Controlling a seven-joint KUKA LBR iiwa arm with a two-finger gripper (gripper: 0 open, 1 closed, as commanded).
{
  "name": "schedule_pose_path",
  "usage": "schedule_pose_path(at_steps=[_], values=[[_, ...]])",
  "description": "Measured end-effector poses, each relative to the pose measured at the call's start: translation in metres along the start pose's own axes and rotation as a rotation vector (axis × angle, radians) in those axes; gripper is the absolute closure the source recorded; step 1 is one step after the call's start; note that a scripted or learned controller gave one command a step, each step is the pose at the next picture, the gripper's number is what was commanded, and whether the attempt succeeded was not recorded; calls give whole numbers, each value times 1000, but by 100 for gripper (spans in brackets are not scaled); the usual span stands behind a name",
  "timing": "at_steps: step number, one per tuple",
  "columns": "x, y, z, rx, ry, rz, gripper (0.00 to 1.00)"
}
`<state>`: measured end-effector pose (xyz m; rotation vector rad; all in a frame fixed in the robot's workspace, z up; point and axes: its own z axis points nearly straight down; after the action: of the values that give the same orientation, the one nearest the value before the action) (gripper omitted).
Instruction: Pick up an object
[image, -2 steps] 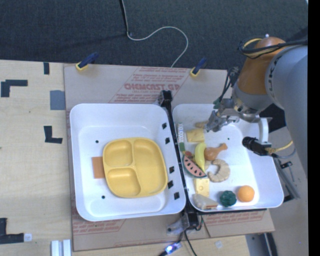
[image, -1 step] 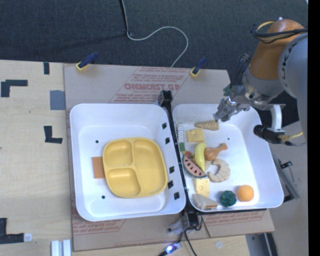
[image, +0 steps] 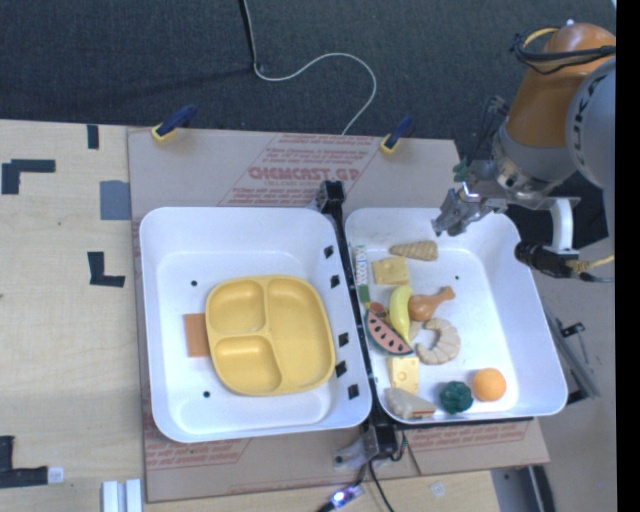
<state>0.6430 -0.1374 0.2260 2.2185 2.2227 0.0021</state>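
Observation:
The right bin (image: 520, 300) holds several toy foods: a croissant (image: 414, 251), a cheese square (image: 390, 271), a banana (image: 400, 310), a drumstick (image: 432, 300), a watermelon slice (image: 386, 334), a shrimp (image: 438, 341), an orange (image: 489, 384) and a green broccoli (image: 456, 396). My gripper (image: 452, 218) hangs over the bin's far edge, just right of and above the croissant. Nothing shows between its fingers.
The left bin (image: 165, 300) bears a yellow divided plate (image: 270, 334) with an orange-brown card (image: 196, 335) beside it. A black divider clip (image: 331, 196) sits between the bins. A white cable (image: 320, 65) runs across the dark floor behind the bench.

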Motion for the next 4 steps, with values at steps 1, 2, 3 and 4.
schedule_pose_path(at_steps=[1,2,3,4], values=[[33,-53,3,6,1,-1,100],[59,-93,-7,6,1,-1,100],[73,-121,-8,6,1,0,100],[78,-124,6,6,-1,2,100]])
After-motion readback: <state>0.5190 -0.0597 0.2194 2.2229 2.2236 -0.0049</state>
